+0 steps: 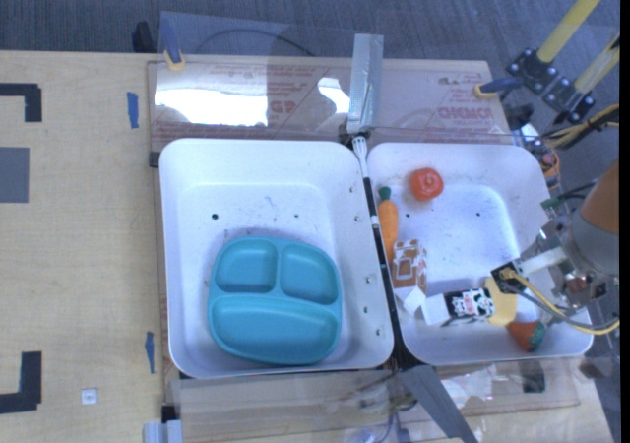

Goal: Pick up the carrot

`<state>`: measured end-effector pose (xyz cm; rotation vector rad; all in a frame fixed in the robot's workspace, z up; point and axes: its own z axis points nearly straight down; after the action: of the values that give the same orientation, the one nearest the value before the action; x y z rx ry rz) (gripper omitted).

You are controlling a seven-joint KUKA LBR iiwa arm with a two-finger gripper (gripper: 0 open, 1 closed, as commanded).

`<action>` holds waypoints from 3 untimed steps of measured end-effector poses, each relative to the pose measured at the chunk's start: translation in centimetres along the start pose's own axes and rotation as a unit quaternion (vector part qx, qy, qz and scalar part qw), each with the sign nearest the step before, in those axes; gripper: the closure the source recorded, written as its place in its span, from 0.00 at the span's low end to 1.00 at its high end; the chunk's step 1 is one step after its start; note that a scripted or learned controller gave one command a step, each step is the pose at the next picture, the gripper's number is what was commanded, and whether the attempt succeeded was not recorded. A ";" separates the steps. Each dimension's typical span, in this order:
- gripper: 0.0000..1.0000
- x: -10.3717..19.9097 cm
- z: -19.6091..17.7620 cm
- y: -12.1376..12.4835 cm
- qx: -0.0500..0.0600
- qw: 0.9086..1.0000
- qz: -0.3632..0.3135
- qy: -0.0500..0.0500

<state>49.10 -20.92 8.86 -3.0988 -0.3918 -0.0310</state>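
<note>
Over the right bin [463,152], apart from the carrot [388,221], hangs the pincer [563,279]; its opening cannot be told.

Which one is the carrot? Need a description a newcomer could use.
Go to the white bin on the view's right, then to its left wall by the other bin. The carrot lies along that wall, green top toward the far edge. It is slim and orange, unlike the round red tomato beside it and the brown-and-white box below it.
</note>
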 end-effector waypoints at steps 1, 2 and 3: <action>1.00 -0.5 -0.9 0.1 0.000 1.000 0.000 -0.007; 1.00 -0.4 -1.7 0.0 0.001 1.000 -0.002 -0.008; 1.00 -0.4 -2.6 -0.1 0.002 1.000 -0.004 -0.009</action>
<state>48.66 -20.95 11.46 -3.0957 -0.4030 -0.0013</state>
